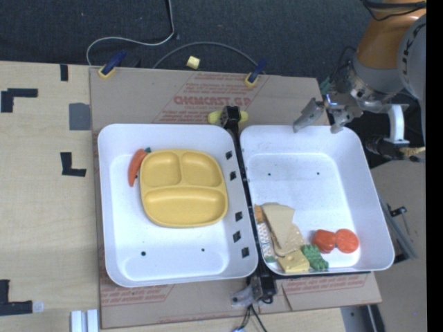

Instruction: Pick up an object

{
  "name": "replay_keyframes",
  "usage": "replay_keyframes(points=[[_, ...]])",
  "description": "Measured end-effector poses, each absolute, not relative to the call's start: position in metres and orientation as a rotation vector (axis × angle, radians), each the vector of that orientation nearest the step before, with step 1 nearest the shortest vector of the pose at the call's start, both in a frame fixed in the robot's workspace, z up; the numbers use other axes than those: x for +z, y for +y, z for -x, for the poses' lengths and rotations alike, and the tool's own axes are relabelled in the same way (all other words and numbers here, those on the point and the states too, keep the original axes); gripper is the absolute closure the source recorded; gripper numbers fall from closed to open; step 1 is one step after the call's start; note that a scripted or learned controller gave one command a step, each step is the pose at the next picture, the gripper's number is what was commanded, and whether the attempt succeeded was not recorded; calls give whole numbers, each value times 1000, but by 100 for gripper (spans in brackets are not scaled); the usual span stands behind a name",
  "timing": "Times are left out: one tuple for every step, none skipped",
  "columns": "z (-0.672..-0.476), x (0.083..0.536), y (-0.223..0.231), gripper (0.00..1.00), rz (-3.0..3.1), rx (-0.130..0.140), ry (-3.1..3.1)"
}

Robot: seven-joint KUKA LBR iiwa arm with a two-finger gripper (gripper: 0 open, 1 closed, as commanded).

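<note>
Tomatoes lay well below the fingers, which stood open and empty; descent should centre over one before closing.

The gripper hangs above the far rim of the right bin. Food items cluster at that bin's near side, below the gripper. Left of it, a divided plate sits in the left bin.

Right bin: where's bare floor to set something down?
Right bin: the far half is bare, from the back wall down to the sandwich. Crowded along the near wall: sandwich, green piece, tomatoes. The hand hangs over the bin's far rim.
</note>
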State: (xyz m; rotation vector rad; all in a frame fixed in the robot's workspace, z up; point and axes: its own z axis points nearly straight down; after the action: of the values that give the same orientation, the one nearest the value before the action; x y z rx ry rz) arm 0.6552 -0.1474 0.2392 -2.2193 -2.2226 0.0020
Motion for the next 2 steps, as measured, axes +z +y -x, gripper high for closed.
replay_keyframes(points=[[-538, 132, -141, 0, 2212, 17, -2205], [-546, 149, -140, 100, 2218, 1, -2222]])
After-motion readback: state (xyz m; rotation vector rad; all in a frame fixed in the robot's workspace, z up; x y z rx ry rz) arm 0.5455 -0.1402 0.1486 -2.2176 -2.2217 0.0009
